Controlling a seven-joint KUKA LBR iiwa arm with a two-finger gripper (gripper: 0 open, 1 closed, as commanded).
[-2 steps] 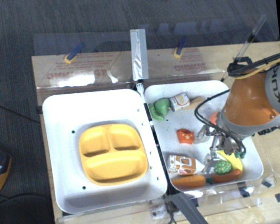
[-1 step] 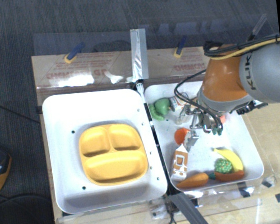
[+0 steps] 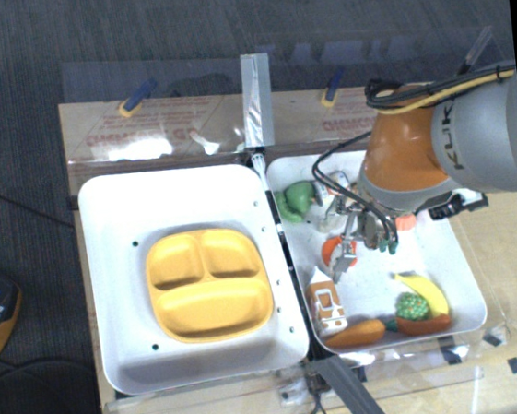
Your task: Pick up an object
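Note:
My gripper (image 3: 351,242) hangs low over the upper middle of the right bin (image 3: 460,267), under the arm's orange band (image 3: 403,152). A small red-orange object (image 3: 331,245) lies right at the gripper's left side, partly hidden by it; whether they touch is unclear. A green toy vegetable (image 3: 295,199) sits at the bin's upper left, just left of the gripper. Along the bin's near side lie a small orange-and-white box (image 3: 326,304), a carrot (image 3: 355,333), a banana (image 3: 425,289) and a green-topped toy (image 3: 413,307).
The left bin (image 3: 111,218) holds a yellow divided plate (image 3: 210,282). A raised rim (image 3: 280,245) separates the two bins. A pink piece (image 3: 406,222) peeks out beside the wrist. Cables loop off the arm above the right bin.

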